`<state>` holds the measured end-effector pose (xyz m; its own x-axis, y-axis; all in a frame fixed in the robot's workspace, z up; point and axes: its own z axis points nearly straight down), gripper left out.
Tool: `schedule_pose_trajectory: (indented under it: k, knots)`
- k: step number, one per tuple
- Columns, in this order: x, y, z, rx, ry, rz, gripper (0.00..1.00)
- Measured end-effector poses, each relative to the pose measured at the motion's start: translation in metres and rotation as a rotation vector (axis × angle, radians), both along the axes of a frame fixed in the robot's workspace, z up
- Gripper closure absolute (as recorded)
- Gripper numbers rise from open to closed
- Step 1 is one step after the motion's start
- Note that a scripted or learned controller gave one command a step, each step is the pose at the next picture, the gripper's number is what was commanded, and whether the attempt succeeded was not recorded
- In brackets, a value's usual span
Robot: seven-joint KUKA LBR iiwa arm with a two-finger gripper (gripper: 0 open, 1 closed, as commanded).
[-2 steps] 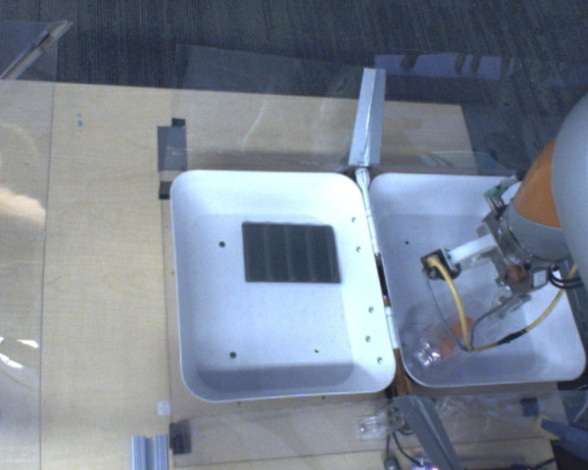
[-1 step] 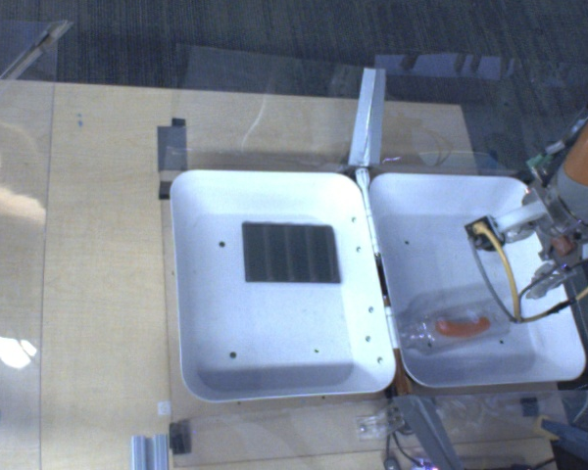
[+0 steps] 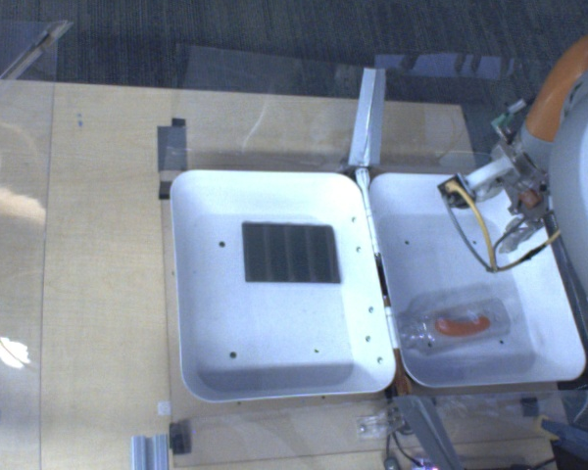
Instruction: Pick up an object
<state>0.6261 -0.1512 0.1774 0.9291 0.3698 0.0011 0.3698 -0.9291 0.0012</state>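
A clear plastic bottle (image 3: 455, 324) with something orange inside lies on its side near the front of the right bin (image 3: 412, 213). A flat dark grey ribbed rectangle (image 3: 290, 253) lies in the middle of the left bin (image 3: 201, 292). The gripper (image 3: 524, 209) hangs over the back right part of the right bin, well above and behind the bottle, with nothing seen in it.
The grey arm with its orange band (image 3: 559, 86) enters from the right edge. A metal bar (image 3: 366, 125) stands behind the seam between the bins. Pale wooden bench (image 3: 78, 262) surrounds both bins.
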Motion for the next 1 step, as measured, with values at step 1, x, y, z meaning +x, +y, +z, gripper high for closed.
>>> schedule_pose_trajectory:
  k: [1]
  knots:
    - [0.0137,-0.0078,-0.0082,0.000,-0.003,-0.168,0.00]
